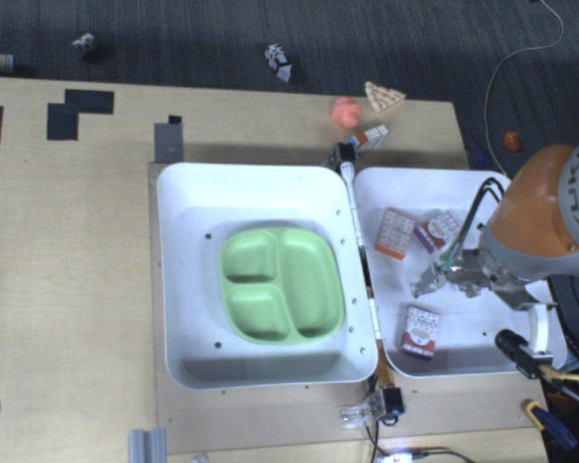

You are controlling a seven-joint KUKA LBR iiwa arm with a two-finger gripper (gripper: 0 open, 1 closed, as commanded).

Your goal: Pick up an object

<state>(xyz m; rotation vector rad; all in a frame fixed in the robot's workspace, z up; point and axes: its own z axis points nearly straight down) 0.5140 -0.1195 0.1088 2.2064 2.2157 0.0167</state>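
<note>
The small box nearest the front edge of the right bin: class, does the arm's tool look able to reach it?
Probably yes: the small box lies uncovered just below the tool, with nothing between them.

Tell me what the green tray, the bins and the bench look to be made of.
Green tray: probably moulded plastic, a uniform matte pale green with rounded compartments.
Bins: likely plastic, smooth white with a soft sheen and rounded corners.
Bench: appears to be wood or plywood, matte tan.

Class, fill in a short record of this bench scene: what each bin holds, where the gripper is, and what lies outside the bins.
left bin: green tray
right bin: three small cartons
gripper: over the right bin, among the cartons
bench above the bins: pink ball, pizza slice toy
</note>
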